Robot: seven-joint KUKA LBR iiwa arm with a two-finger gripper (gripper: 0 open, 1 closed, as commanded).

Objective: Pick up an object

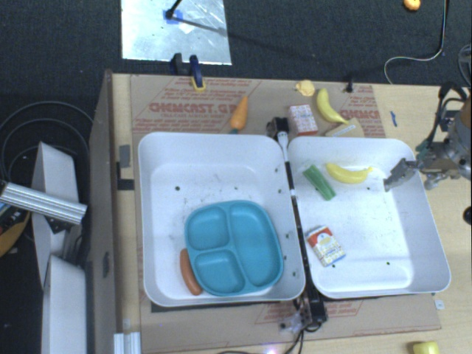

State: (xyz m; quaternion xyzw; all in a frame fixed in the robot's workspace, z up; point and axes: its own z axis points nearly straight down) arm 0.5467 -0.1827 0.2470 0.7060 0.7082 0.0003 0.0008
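Note:
The right bin holds a yellow banana, a green block and a small red-and-white box. In the left bin lie a blue divided plate and a brown sausage by the plate's lower left edge. My gripper hangs over the right bin's upper right corner, to the right of the banana and apart from it. Its fingers stand open with nothing between them.
Behind the bins on the cardboard lie an orange carrot, a second banana, a small pink-and-white box and a white marker. Blue clamps stand at the bench's back edge. A metal frame stands left of the bench.

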